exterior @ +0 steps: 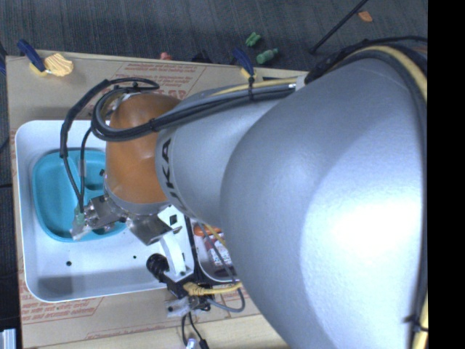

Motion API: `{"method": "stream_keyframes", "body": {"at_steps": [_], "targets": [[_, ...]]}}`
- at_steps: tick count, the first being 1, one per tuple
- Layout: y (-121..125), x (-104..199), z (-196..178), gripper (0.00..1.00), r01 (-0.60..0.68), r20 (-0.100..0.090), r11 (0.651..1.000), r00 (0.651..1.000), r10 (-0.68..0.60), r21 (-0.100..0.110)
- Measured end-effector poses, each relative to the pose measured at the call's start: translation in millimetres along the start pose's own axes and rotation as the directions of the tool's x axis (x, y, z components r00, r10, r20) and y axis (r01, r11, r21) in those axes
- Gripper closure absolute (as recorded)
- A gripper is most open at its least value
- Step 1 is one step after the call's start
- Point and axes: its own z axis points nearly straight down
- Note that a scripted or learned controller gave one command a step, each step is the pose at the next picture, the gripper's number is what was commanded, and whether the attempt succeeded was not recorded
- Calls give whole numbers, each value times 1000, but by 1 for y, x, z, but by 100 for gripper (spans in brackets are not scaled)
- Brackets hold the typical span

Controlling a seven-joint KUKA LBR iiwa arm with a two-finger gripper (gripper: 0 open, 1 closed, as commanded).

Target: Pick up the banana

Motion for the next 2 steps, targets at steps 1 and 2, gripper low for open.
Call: {"method": "stream_keyframes", "body": {"at_steps": [1, 2], "targets": [[0, -1, -10, 100, 2, 1, 1000, 1000, -2, 3], [0, -1, -10, 0, 2, 1, 1000, 1000, -2, 3]]}}
